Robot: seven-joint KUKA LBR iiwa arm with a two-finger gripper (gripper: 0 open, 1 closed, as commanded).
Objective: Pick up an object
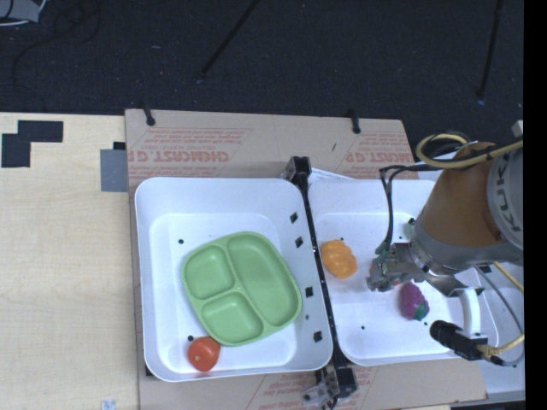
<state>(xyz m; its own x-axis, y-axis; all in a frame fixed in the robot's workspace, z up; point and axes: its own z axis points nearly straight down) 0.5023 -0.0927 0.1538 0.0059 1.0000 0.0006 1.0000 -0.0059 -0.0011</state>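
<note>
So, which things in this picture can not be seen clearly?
- Tool, camera view: small and dark, its state is unreadable.
- Purple rounded object, camera view: too blurred to identify; its green end is partly under the grey arm.
- Right white bin: the arm covers its right side.

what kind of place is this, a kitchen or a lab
Most likely a robotics lab, not a kitchen: a robot arm reaches over two white bins holding toy-like food and a green divided plate, with cables on dark floor.
</note>
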